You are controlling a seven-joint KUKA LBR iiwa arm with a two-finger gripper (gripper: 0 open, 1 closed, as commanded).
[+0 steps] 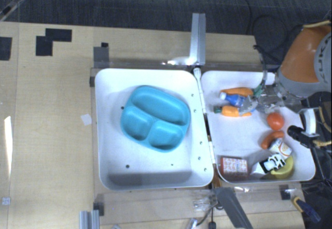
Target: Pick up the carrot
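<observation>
We see two white bins side by side. The left bin holds a blue divided tray. The right bin holds the clutter. Two orange pieces lie in its upper half: the carrot near the far wall, and a second carrot-like piece just in front of it. A small clear bottle with a blue label sits between them, touching or nearly touching both. A tomato lies to the right, well apart from the carrot. Below it we note an orange item, a black-and-white carton, a yellow fruit and a red-brown box.

The arm enters from the right. The gripper sits low, just right of the carrot and bottle. We cannot tell its finger spread.
</observation>
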